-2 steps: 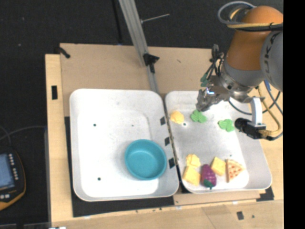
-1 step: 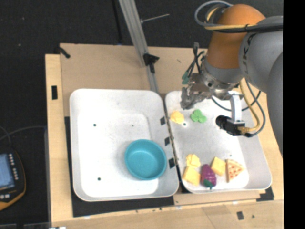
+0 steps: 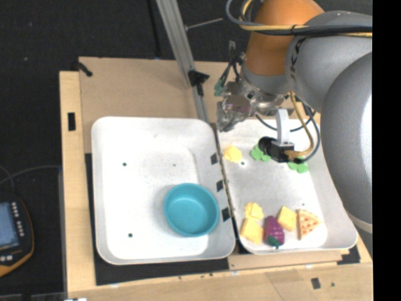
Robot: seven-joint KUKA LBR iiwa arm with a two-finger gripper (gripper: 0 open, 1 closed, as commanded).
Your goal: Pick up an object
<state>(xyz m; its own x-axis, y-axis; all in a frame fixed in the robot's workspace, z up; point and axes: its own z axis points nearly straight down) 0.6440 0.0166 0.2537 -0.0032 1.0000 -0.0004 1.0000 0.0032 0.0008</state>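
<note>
So, two white bins sit side by side on the bench. One teal bowl (image 3: 190, 209) sits in the left bin (image 3: 125, 149), toward its near right corner. The right bin (image 3: 332, 205) has the toy food: one small yellow piece (image 3: 233, 154) near the divider, one green leafy thing (image 3: 260, 153) partly under a black part of the arm's hardware, and a row along the near edge, which is one yellow cheese-looking chunk (image 3: 252, 223) (could be two pieces stacked, hard to say), one purple grape bunch (image 3: 274, 229), one small yellow block (image 3: 287, 217) and one pizza slice (image 3: 306, 222).

The gripper (image 3: 229, 115) hangs over the far end of the right bin, just by the wall between the bins, beyond the small yellow piece. Nothing shows between its fingers, and I can't tell if the jaws are apart or closed, since it's all a dark blur there.
</note>
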